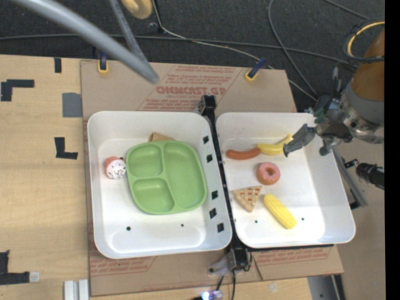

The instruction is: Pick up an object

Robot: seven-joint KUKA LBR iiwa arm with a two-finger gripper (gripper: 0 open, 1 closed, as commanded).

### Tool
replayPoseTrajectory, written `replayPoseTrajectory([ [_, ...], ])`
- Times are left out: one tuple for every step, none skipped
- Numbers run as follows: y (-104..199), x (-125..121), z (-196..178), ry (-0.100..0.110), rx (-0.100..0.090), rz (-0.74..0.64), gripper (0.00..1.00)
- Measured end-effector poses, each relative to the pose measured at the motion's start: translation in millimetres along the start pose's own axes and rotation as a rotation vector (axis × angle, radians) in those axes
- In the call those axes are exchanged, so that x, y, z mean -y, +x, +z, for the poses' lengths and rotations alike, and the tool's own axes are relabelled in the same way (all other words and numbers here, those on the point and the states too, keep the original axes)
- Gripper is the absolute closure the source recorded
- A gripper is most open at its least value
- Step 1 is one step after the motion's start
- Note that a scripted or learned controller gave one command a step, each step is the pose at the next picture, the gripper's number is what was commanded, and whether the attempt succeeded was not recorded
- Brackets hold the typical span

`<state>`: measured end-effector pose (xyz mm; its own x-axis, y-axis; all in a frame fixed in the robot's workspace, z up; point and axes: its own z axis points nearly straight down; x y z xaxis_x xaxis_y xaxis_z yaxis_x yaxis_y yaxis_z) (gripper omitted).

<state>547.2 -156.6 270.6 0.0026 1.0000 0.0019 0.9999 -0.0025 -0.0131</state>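
The corn cob (280,210), largest of the loose toys, lies low in the right bin (325,186), with the banana (274,147), sausage (242,153), waffle slice (247,197) and donut (269,173) nearby, all within reach. The gripper (310,141) hangs at that bin's upper right, fingers spread and holding nothing, probably poised to descend.

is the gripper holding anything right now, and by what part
Nothing is held. The gripper is open at the right bin's edge, one fingertip near the banana, nothing between the fingers.

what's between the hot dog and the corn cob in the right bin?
In the camera view, the pink donut lies between the hot dog and the corn cob; the pizza slice sits just left of that line.
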Motion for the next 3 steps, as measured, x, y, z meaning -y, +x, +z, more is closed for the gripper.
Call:
replayPoseTrajectory([
  [1,-2,-7,-0.012,0.002,-0.004,0.00],
  [-5,2,40,-0.007,0.002,-0.002,0.00],
  [-3,6,104,-0.005,0.001,-0.003,0.00],
])
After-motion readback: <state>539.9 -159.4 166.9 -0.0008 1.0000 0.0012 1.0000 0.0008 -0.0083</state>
